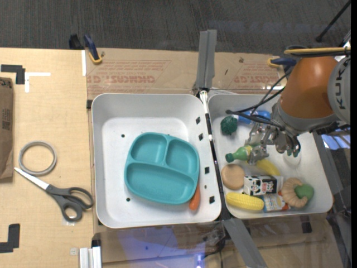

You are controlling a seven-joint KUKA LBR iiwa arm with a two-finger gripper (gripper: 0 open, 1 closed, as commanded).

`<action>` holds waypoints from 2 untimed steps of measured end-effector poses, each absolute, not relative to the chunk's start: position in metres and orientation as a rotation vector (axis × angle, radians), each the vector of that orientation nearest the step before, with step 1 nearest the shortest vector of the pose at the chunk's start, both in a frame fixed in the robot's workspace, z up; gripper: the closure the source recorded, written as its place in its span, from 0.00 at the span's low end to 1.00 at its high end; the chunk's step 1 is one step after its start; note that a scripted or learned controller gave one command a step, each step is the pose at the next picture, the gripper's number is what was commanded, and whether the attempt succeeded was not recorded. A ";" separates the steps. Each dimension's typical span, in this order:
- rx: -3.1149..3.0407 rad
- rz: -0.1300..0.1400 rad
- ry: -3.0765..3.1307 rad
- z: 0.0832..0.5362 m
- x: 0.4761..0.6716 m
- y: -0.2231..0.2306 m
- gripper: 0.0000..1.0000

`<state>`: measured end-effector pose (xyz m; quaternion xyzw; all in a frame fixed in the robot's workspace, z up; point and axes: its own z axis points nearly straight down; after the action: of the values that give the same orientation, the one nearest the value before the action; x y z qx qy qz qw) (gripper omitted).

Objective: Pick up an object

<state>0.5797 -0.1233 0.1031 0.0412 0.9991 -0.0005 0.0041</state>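
A grey robot arm with an orange band lowers its two-finger gripper into the right-hand shallow white bin, poised low over a small green toy bottle with a yellow cap that lies just left of and touching the jaws, seemingly the chosen pick. Whether the jaws are spread or pinching cannot be told. Below the jaws lie a yellow plastic corn cob and a small milk carton; well to their left a teal divided plate rests in the other bin.
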 end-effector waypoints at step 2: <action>0.328 -0.001 3.121 0.092 0.596 -0.177 1.00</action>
<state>0.5957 -0.1771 0.0925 0.1046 0.9945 -0.0003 0.0018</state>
